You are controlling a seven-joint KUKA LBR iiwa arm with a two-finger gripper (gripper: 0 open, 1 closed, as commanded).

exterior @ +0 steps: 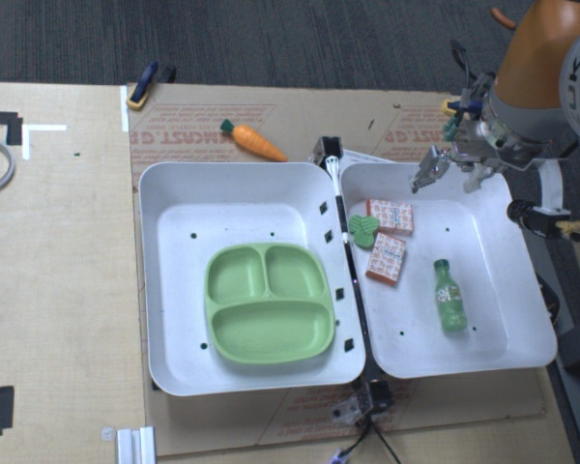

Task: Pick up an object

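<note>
Green plastic bottle [450,298] lies on its side in the right white bin [522,346], toward the near right part of the floor. Its long body runs almost straight up and down the picture, with the cap end pointing away toward the far wall.

The grey two-finger gripper [450,169] hangs over the far edge of that same bin, up by the back wall. Its two fingers look spread apart, and nothing sits between them.

So the bottle is nearer to the front of the bench than the gripper, almost straight toward the camera from it, and well apart from it. To reach it, the gripper would likely have to come toward the front and go down, and close across the thin side of the bottle.

Two small red and white boxes [390,238] and a small green toy [364,230] lie to the left of the bottle, near the wall between the bins. A green divided plate [269,304] rests in the left white bin [169,259].
</note>
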